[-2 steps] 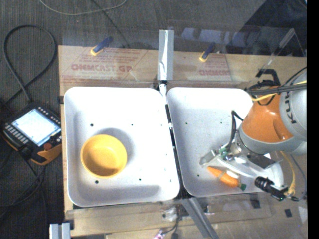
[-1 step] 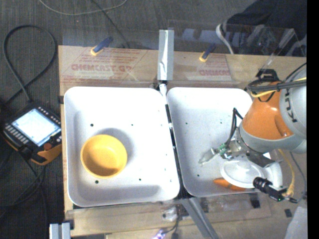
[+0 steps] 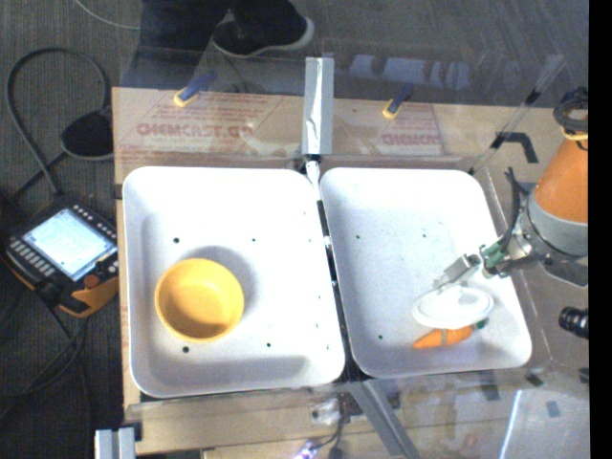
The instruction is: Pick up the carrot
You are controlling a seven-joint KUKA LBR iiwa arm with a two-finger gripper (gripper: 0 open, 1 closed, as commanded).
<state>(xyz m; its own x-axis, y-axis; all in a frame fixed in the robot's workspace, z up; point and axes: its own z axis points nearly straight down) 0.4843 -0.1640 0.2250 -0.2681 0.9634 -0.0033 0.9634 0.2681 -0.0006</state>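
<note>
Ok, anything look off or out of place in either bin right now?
One thing: in the right bin, a small white dish lies partly over the carrot, covering its upper edge. The gripper sits just above the dish. The yellow bowl in the left bin stands upright. Nothing spilled.

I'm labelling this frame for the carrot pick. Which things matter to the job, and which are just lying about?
Job:
- carrot, near front edge of the right bin
- gripper, above that bin

Lying about:
- white lid-like disc, touching the carrot
- yellow bowl in the left bin
</note>
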